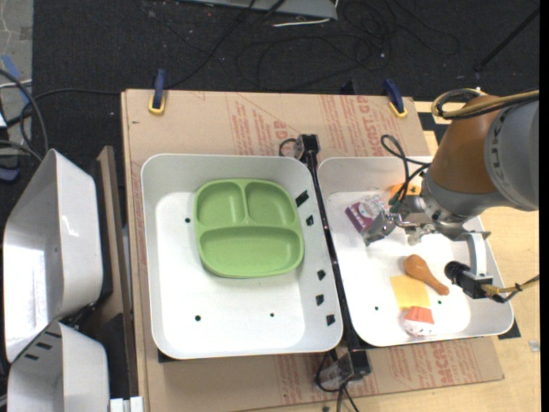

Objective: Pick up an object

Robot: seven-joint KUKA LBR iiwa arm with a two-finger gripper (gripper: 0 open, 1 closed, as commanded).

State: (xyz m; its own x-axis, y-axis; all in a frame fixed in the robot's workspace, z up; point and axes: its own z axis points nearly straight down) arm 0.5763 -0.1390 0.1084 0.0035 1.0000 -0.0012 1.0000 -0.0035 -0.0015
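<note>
A green divided plate (pixel 249 227) lies in the left white bin (pixel 171 316); clamps (pixel 157 92) grip the bench board.

Arm (pixel 493 157) cut off at right edge; purple packet (pixel 364 214) perhaps partly hidden.

One fixed camera looks down at a slant on the desk (pixel 257 118), taking in both white bins (pixel 171 316) whole, apparently from moderate height.

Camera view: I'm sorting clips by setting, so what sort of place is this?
Probably a robotics lab test bench. Two white bins sit on a board clamped at the back, loose cables trail over dark carpet, and a grey-and-orange arm reaches over small test objects.
</note>
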